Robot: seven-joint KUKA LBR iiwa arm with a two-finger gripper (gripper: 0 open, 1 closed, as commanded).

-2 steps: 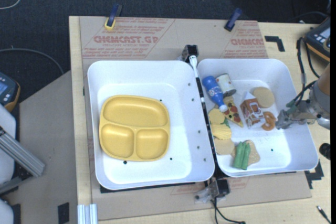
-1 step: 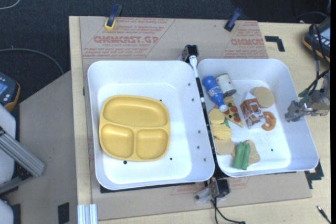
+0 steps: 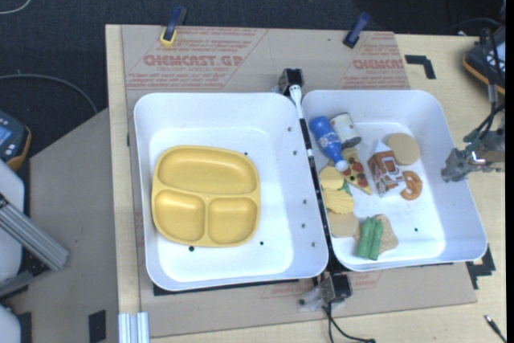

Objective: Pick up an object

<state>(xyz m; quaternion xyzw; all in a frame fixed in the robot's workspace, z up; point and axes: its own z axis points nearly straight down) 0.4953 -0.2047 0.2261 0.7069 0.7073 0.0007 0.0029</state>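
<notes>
Because the toys lie packed together in the right bin (image 3: 450, 173), blue bottle (image 3: 324, 134) touching its neighbours, the gripper (image 3: 462, 163) at that bin's right rim, its state impossible to tell, may snag two or slip

A plain yellow, three-compartment plastic tray (image 3: 206, 196) lies in the white left bin (image 3: 152, 124). The white right bin (image 3: 438, 120) holds a blue bottle with white cap (image 3: 327, 137), green ribbed vegetable piece (image 3: 369, 238), tan round cookie (image 3: 403, 149) and brown pretzel (image 3: 411, 187).
</notes>
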